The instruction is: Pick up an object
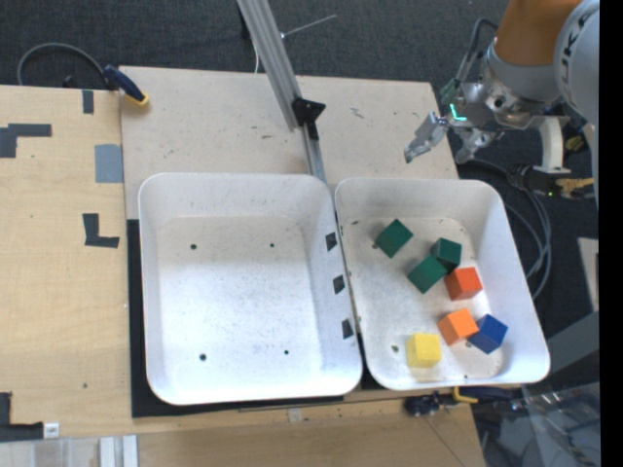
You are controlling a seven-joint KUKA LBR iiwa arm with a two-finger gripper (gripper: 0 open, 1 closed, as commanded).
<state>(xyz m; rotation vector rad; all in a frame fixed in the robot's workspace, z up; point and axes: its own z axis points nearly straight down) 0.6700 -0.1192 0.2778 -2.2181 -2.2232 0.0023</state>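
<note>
The right bin [421, 192] holds several small cubes. Three are green: one [393, 237] toward the back, one [447, 252] to its right, one [426, 274] in the middle. Two are orange [464, 282] [457, 326]; a blue cube [490, 334] touches the nearer orange one. A yellow cube [423, 349] lies by the front wall. My gripper [449, 144] hangs above the bench just beyond the right bin's back rim, apart from all the cubes. It is open, and nothing sits between its fingers [421, 147].
The left bin [234, 290] stands beside the right one, sharing a middle wall. A slanted metal bar [275, 52] runs down to the bins' back junction. A blue-and-yellow tool [127, 84] lies at the bench's back left. Cables [545, 188] trail at the right.
</note>
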